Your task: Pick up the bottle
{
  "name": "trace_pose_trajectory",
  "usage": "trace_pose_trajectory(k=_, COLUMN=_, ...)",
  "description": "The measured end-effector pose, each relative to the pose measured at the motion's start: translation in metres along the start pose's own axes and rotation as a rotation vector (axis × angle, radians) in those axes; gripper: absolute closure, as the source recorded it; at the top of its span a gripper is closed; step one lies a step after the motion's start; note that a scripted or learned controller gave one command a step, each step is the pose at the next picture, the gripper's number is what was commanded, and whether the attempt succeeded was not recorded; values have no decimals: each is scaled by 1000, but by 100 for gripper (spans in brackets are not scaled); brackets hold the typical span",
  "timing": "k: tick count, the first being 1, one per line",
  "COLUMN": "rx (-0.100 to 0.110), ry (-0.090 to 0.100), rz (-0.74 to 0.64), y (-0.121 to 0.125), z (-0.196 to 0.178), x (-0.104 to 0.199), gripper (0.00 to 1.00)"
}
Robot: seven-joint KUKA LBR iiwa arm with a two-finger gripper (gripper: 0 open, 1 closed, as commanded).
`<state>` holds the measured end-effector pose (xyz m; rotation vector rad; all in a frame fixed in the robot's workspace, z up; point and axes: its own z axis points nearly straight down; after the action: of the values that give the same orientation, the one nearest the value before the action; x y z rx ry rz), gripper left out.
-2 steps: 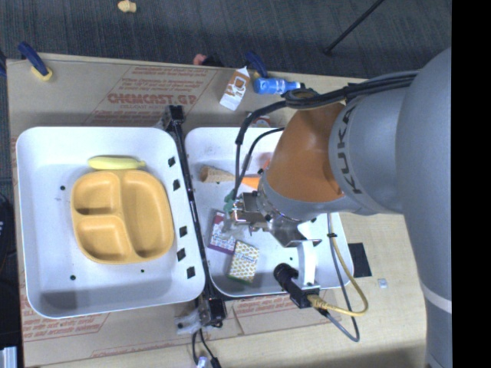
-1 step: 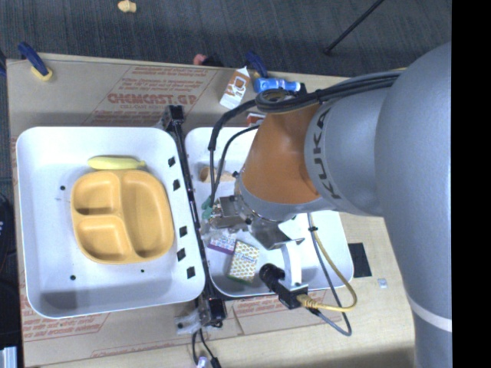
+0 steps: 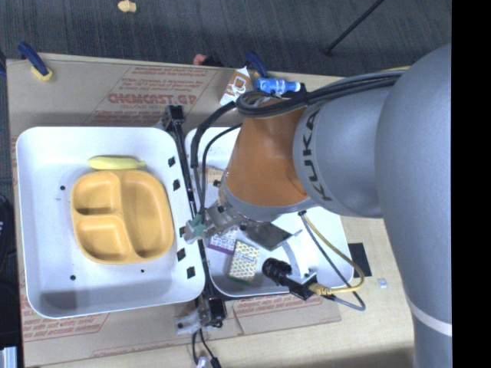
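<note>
Arm lowered over right bin; pincer state cannot be determined. Yellow divided tray occupies left bin.

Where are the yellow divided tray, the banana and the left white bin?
yellow divided tray (image 3: 121, 215): camera view, on its centre divider.
banana (image 3: 116, 162): camera view, mid-length of the fruit.
left white bin (image 3: 46, 282): camera view, bare floor near front-left corner.
</note>
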<state>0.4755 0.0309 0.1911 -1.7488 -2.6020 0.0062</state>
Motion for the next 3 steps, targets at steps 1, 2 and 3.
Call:
trace_pose_trajectory(k=1, rx=-6, ry=-4, rz=-148, y=-25, z=-107, x=-62, gripper=100)
trace_pose_trajectory(k=2, rx=-1, ry=0, rz=-28, y=-27, z=0, x=-67, gripper=100)
trace_pose_trajectory(k=3, rx=-4, ry=-2, rz=89, y=1, z=0, x=2, gripper=100)
